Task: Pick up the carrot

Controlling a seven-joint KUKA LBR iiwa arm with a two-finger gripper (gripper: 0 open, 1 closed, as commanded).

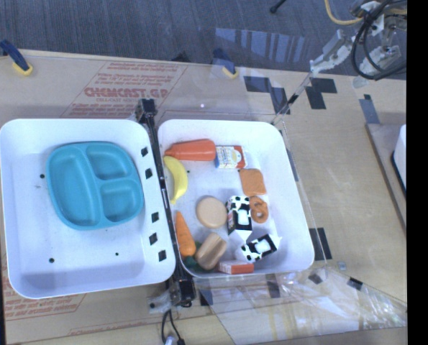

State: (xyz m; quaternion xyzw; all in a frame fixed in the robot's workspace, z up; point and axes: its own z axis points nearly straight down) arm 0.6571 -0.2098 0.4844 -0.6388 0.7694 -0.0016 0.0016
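Observation:
The carrot (185,234) is a small orange tapered piece lying along the left wall of the right bin (291,185), near its front. Its thin end points toward the back. It lies just behind and left of a tan bread roll (211,250), and a yellow banana (176,178) lies right behind it.
The right bin also holds a longer orange-red piece (190,149) at the back, a small carton (229,157), an orange cracker (252,181), a tan disc (211,212) and two black-and-white items (239,214) (260,246). A blue divided plate (95,184) lies in the left bin (19,264). Cables (375,27) hang at top right.

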